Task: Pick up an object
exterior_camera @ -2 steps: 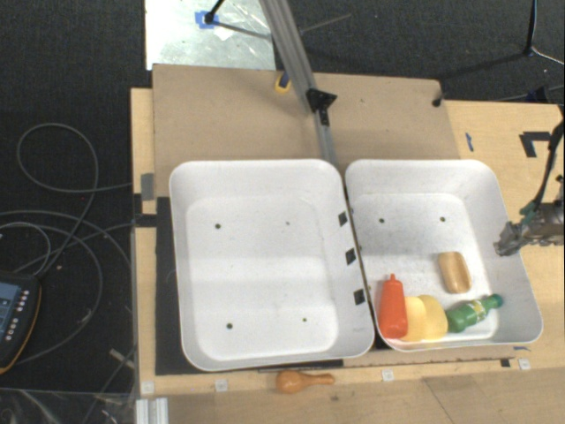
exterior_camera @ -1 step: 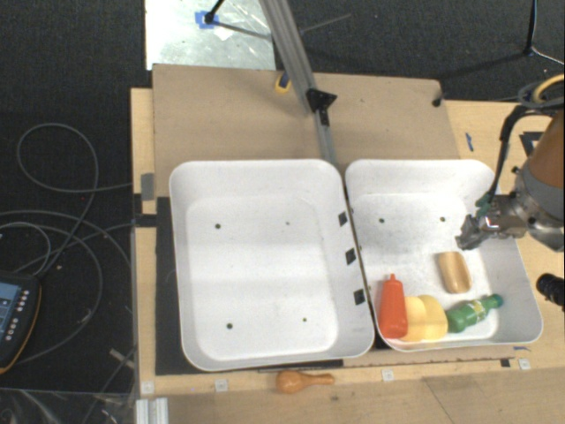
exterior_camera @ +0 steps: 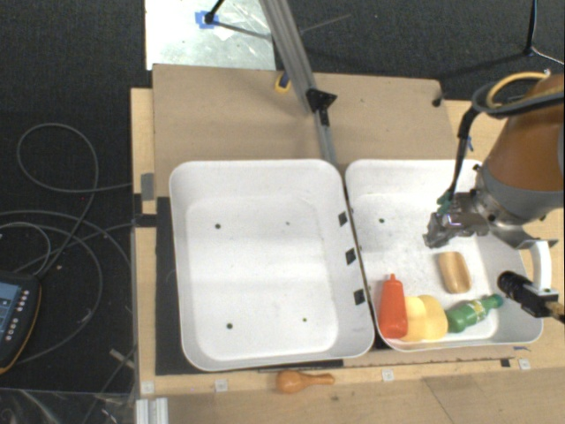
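My gripper (exterior_camera: 439,235) hovered in the right bin (exterior_camera: 397,184); whether it was open I cannot tell. The bread roll (exterior_camera: 455,272) lay just below it in the frame, its long axis running top to bottom.

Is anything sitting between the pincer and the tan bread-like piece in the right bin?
Nothing visible. The pincer hangs over the right bin, just up and left of the tan piece, with bare bin floor between them. The red bottle, yellow item and green bottle lie nearer the front wall, off that line.
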Controlling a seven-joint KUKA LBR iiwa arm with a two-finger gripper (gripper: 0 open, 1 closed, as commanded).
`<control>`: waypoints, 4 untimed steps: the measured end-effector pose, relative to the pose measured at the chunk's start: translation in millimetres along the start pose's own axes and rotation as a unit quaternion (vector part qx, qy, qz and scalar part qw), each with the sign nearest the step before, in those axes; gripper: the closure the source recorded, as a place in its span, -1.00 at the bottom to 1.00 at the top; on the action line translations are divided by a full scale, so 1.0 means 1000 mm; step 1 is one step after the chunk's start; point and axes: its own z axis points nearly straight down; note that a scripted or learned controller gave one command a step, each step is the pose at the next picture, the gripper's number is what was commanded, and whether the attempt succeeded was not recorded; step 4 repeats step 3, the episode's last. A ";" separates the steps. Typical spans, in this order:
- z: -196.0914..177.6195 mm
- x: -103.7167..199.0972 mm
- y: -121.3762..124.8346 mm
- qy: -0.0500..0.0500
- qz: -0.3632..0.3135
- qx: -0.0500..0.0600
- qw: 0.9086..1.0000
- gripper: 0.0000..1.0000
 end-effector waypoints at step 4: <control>0.000 0.155 0.049 0.000 0.000 0.000 1.000 1.00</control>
